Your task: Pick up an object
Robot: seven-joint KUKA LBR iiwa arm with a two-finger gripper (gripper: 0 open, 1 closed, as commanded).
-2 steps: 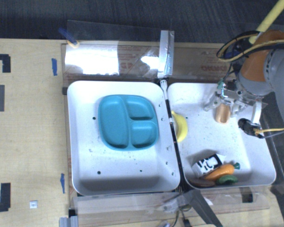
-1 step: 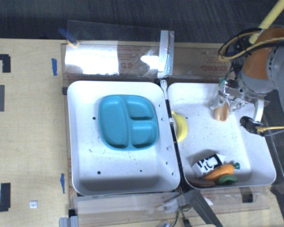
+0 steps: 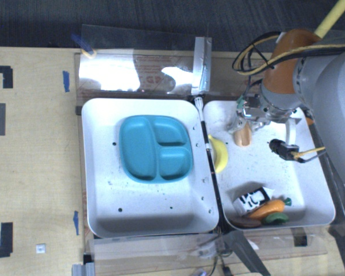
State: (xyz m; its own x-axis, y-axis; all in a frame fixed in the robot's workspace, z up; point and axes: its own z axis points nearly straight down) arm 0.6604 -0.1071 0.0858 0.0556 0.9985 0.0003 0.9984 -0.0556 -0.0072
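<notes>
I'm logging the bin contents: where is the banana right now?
The banana lies in the right bin, against its left wall beside the divider, just below-left of the gripper.

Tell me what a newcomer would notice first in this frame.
Probably the blue divided plate, lying alone in the left bin. Next, the grey arm with its orange band reaching over the right bin, its gripper above a tan object near the bin's far end. A banana lies by the divider, and an orange carrot toy near the front edge.
</notes>
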